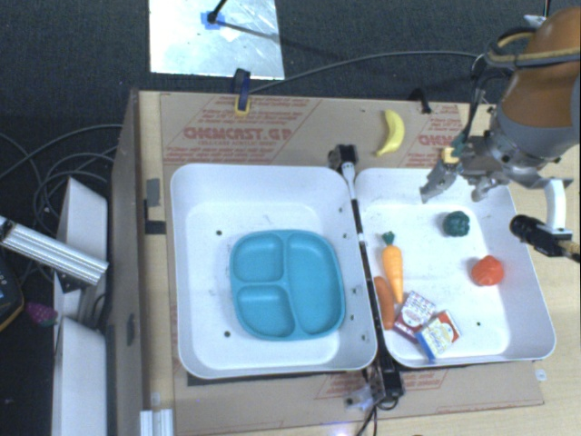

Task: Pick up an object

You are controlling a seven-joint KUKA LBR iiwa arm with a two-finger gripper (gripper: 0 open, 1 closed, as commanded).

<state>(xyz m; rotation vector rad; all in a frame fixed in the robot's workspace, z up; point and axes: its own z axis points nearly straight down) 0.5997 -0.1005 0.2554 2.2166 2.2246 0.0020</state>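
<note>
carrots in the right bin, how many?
2. One upright carrot with a green top near the bin's left wall, and a second carrot just below-left of it, against the divider. The snack packets beside them could hide something small.

Smooth, slightly glossy white plastic for the 2 bins [272,184]. Matt blue plastic on the divided plate [287,283]. Glossy plastic on the toy carrot [392,269], banana [392,133] and red tomato [487,271]. Dull, rough-looking green on the broccoli piece [456,223]. Printed paper or foil on the small packets [428,325]. Brown cardboard-like board [272,125] beneath. Crinkled, shiny metallic sheet [218,25] behind, on dark rough carpet [73,53].
</note>
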